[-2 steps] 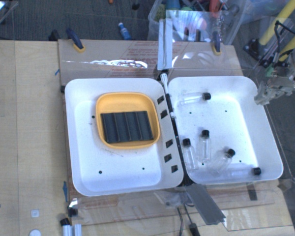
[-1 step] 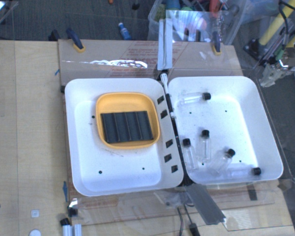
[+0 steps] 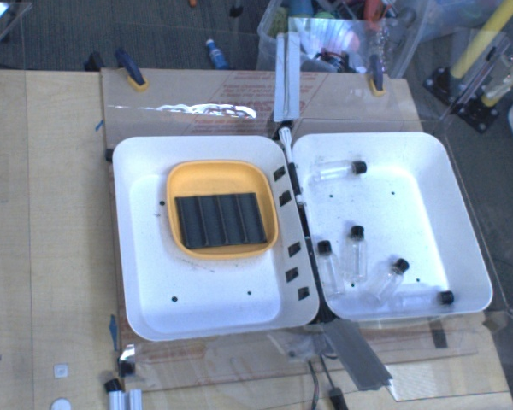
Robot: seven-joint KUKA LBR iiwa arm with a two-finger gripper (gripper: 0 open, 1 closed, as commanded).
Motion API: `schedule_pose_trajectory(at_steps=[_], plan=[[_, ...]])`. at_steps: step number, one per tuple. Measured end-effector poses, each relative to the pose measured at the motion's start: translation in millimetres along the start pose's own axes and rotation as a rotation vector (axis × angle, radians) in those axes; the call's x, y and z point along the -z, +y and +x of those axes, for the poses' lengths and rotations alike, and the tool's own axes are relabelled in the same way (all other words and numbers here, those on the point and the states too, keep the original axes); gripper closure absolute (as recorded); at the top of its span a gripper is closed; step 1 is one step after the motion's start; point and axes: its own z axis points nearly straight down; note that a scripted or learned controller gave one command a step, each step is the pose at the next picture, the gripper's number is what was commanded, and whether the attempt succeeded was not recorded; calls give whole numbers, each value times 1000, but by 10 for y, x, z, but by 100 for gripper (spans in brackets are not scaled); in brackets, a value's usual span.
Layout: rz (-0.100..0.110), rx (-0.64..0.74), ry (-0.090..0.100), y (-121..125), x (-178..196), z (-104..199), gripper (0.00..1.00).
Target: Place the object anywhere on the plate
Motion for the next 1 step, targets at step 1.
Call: schedule_pose_trajectory(at_steps=[1], plan=[[-2, 302, -2, 3, 425, -2, 100]])
